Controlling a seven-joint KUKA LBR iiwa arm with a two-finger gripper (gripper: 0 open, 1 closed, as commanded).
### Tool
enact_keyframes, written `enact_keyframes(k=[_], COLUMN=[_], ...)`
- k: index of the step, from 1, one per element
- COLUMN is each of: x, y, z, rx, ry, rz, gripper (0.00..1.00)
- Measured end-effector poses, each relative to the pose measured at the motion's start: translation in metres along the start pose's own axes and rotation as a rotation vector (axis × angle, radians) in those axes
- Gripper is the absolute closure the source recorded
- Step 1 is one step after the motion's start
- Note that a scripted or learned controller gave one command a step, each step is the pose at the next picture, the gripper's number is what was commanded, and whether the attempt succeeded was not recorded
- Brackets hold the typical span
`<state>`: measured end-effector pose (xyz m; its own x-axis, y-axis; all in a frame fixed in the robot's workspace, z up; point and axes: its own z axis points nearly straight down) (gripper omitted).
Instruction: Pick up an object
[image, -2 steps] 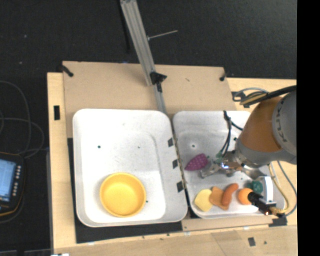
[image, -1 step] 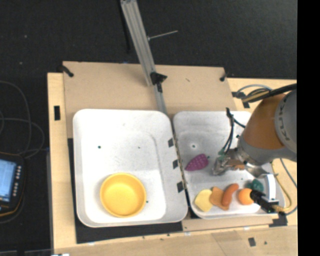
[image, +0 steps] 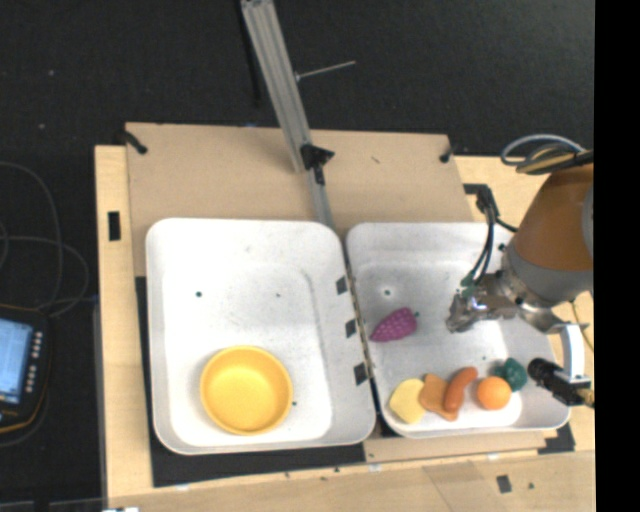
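Probably light, bumpy plastic, the grapes (image: 395, 325) want pinching across the middle; gripper (image: 462, 318) nearby, its state I cannot tell.

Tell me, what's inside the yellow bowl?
The yellow bowl in the left bin shows just its own yellow bottom. The toy foods lie in the right bin. Whatever is under the bowl is covered.
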<state>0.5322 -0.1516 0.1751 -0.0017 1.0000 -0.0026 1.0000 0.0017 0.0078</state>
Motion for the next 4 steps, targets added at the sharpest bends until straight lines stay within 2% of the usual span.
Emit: enact_keyframes(k=[2,4], x=[-0.010,0.079], y=[-0.003,0.005], z=[-0.105,-0.090], rx=[0.000,0.007], ry=[0.000,0.003], rz=[-0.001,-0.004], gripper=[1.00,1.00])
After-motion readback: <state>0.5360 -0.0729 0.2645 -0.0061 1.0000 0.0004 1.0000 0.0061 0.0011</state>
